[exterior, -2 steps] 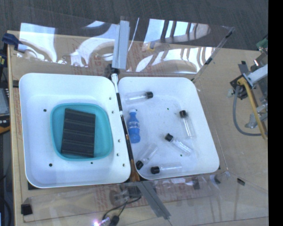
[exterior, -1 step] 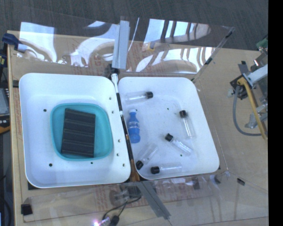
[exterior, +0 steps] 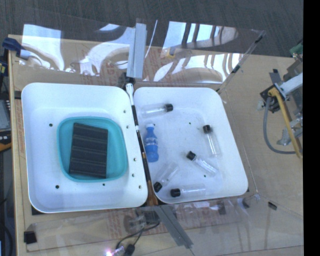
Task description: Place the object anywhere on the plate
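- Camera view, looking down at a slant on a tan bench point(exterior: 266, 196) that bears two shallow white bins side by side, their inner edges touching.
- The left bin point(exterior: 37, 143) is smooth white plastic, a square with rounded corners and a raised rim. In it lies one teal plate point(exterior: 64, 129).
- The plate is a rounded square with a low lip and looks glossy. It sits near the middle of the left bin.
- The task's thing, a dark ribbed block point(exterior: 88, 150), lies flat on the plate, inside its lip. It is a charcoal rectangle, slightly tilted, with ridges running across it.
- The right bin point(exterior: 232, 159) is the same white plastic. It holds six small loose things.
- A blue bottle point(exterior: 150, 143) lies near the bin's left wall, its paler cap pointing away from the camera.
- Five clear tubes with black caps lie scattered and apart from each other: one at the far left point(exterior: 156, 110), one towards the right point(exterior: 210, 141), one in the middle point(exterior: 201, 164), and two near the front edge point(exterior: 166, 175) point(exterior: 189, 190).
- A clear, reflective panel point(exterior: 202, 52) stands behind the bins.
- Whether the gripper is wide, narrow or holding anything cannot be told.
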You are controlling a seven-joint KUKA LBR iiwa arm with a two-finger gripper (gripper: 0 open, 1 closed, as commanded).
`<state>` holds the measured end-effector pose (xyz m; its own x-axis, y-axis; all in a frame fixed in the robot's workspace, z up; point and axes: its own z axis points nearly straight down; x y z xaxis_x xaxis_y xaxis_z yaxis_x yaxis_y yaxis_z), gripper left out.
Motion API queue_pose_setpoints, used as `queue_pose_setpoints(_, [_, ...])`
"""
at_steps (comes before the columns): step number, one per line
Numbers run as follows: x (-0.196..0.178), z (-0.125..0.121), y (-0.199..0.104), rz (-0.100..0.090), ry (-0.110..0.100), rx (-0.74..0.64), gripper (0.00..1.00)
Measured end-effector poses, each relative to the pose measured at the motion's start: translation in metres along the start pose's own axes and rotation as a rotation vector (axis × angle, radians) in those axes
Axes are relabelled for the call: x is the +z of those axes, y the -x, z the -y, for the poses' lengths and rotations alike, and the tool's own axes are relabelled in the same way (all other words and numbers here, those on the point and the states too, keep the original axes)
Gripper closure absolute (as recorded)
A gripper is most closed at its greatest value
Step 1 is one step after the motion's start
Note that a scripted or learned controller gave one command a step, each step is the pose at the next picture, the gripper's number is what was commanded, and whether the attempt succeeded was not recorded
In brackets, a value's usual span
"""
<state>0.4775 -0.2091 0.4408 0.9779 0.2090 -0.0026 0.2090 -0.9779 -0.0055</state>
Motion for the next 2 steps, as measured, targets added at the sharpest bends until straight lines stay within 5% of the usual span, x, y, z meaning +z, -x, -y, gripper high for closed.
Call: queue_pose_setpoints(2, [0.0001,0.0000,0.0000,0.000,0.000,0.000,0.00])
